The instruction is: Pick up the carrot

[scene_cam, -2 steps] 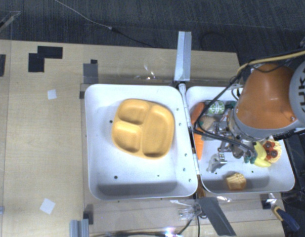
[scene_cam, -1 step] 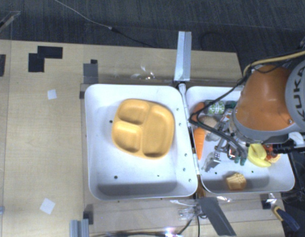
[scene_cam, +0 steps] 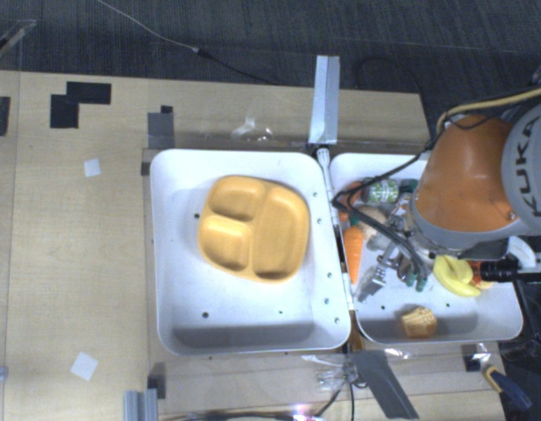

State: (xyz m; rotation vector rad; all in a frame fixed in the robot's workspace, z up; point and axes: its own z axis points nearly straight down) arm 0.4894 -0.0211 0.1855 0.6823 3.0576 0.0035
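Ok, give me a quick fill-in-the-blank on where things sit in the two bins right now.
The yellow sectioned tray lies in the ____ bin.
The carrot lies in the right bin along its ____ wall.
The end effector hangs over the ____ bin.
The tray has ____ compartments.

Missing words: left; left; right; three

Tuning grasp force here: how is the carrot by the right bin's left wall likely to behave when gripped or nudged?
The carrot looks like a stiff, tapered toy, so it likely won't flop. Its rounded shape may let it roll or slip from the end effector. Lying against the right bin wall, it leaves little space on that side.
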